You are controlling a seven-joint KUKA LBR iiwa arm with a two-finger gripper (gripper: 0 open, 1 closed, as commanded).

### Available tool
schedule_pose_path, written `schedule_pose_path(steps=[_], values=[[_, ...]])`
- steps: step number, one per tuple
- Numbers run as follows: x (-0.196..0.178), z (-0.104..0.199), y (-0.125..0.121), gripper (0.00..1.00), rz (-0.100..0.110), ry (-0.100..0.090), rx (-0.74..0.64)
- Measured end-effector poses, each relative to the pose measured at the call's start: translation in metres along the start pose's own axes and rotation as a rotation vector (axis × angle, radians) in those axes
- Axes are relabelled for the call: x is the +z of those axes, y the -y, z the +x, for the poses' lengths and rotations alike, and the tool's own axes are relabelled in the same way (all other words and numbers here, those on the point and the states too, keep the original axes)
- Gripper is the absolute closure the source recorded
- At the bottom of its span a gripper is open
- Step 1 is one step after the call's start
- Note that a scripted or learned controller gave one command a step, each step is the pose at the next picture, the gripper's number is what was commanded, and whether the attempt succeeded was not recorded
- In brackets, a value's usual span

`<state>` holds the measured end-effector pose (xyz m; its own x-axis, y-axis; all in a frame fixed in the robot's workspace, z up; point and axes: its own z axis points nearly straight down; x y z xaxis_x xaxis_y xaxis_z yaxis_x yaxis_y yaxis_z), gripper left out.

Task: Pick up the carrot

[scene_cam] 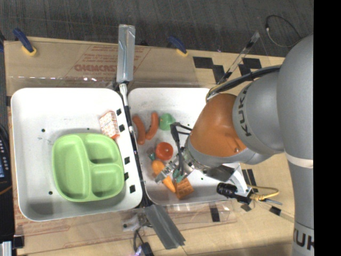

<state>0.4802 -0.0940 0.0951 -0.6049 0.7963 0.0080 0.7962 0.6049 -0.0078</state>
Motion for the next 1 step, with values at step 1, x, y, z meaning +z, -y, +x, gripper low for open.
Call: schedule_pose_path(steps=[1], values=[[-0.0942,-0.0101,-0.0913,1.00,-0.003,0.007,-0.638]])
